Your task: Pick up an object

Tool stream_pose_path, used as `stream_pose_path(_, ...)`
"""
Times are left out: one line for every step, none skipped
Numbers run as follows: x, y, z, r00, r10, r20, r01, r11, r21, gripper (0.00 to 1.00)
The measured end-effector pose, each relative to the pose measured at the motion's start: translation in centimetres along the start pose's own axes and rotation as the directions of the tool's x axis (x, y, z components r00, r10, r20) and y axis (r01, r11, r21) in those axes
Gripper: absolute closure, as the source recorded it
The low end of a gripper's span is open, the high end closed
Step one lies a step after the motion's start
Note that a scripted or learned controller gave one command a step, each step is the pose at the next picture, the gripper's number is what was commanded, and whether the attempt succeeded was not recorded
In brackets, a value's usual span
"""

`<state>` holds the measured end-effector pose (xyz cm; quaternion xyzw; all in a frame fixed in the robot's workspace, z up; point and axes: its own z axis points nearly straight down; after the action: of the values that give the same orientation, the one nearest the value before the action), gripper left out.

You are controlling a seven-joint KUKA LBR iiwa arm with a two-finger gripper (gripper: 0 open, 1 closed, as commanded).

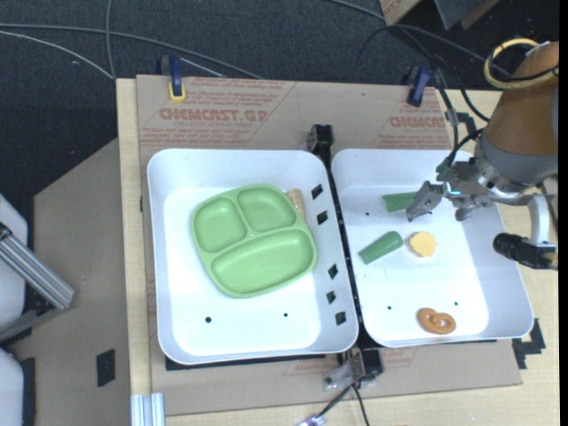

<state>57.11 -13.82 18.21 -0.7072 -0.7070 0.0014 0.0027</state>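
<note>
Camera view: gripper [424,204] is seen near right bin's [497,322] far edge, beside green block [397,202]; jaws' state cannot be told.

One fixed camera is looking down at a slant from above, taking in the bench [222,96], both bins [169,238] and surrounding floor, from moderate distance.

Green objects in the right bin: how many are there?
2. One green piece lies at the bin's far side, beside the gripper; one green cylinder lies mid-bin, left of the yellow object. The arm may hide more.
</note>
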Motion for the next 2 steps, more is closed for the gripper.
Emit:
stream_pose_path(0.4,-0.7,6.0,1.000,0.000,-0.001,0.000,1.000,0.002,0.00)
stream_pose_path(0.4,-0.5,9.5,1.000,0.000,-0.002,0.000,1.000,-0.006,0.00)
